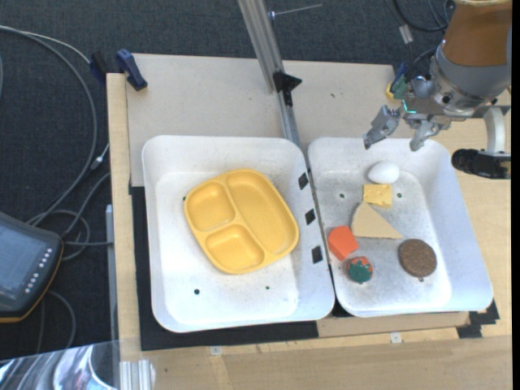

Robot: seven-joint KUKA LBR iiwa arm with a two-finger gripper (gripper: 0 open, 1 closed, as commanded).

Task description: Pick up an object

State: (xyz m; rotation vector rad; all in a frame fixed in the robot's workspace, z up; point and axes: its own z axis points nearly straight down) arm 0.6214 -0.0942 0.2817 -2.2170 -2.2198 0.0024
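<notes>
White egg (383, 172) below open hand (399, 136).

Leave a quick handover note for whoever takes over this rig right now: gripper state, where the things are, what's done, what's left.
Gripper: fingers open, holding nothing, above the far edge of the right bin.
Right bin holds a white egg, yellow block, tan wedge, orange block, brown disc and a small red-and-green piece.
Left bin holds the yellow divided tray.
Done: nothing picked yet.
Left: descend, grasp one object, lift; the egg lies nearest.
</notes>
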